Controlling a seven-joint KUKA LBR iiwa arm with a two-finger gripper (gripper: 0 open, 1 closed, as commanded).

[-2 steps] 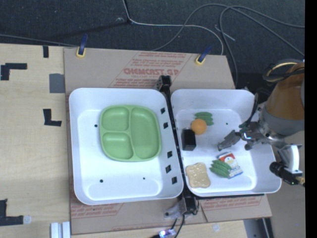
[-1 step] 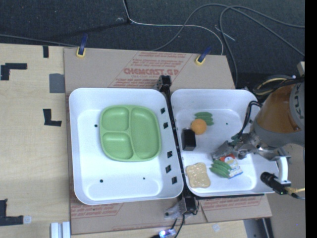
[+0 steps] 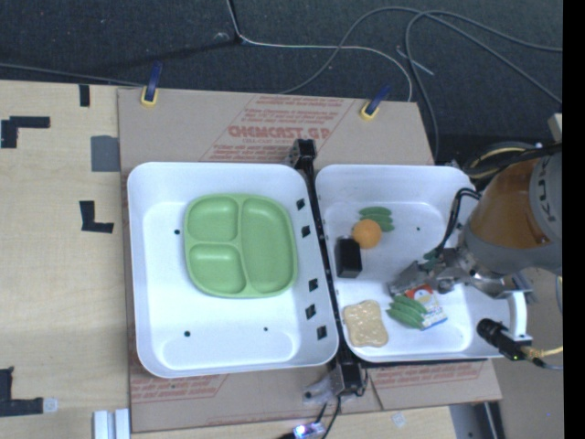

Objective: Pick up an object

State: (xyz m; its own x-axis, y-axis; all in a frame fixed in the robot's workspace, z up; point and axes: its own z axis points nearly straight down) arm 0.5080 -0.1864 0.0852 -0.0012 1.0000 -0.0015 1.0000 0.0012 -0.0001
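While the arm (image 3: 516,218) is reaching in from the right, its gripper (image 3: 422,280) is hanging low over the right bin (image 3: 402,179), just above a small cluster of things near that bin's front right part. Whether anything is sitting in its grasp, or how it is set, is too small and shadowed to tell.

Directly below and slightly right of the gripper, a green pod (image 3: 408,312) is lying on a small printed packet (image 3: 430,311); the pod's long axis is running on a slant from upper left to lower right. These look like the nearest candidates, so the coming move is probably turning on a short drop straight down and a touch toward the front of the bin.

Further left, a tan cracker (image 3: 366,324) is resting near the front wall, a black block (image 3: 348,257) is sitting by the divider, and an orange ball (image 3: 366,233) is lying beside a second green piece (image 3: 377,216). In the left bin (image 3: 146,245), a green divided plate (image 3: 240,245) is sitting.
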